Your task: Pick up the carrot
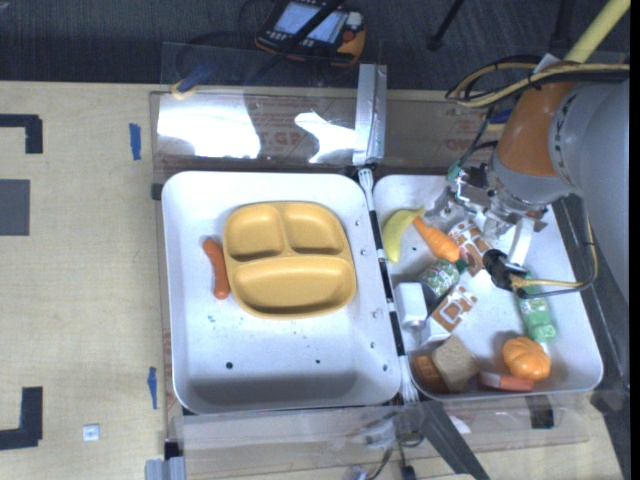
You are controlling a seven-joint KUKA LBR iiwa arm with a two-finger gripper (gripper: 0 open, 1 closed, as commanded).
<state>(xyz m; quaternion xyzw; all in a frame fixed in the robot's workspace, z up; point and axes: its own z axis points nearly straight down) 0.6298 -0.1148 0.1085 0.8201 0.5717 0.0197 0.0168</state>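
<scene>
The carrot (437, 239) is a short orange taper lying in the right bin (585, 363), near its upper left, with its tip towards a yellow fruit (398, 231). My gripper (478, 220) hangs over the upper part of that bin, just right of the carrot's thick end and close to it. The grey arm with its orange band (528, 136) reaches in from the upper right. Whether the gripper touches the carrot is unclear from this angle.
The right bin also holds a green packet (443, 276), an orange-and-white box (455, 309), a brown bread piece (455, 362), an orange fruit (526, 358) and a green block (538, 319). The left bin (190, 358) holds a yellow divided plate (290, 258) and an orange-red sausage (216, 268).
</scene>
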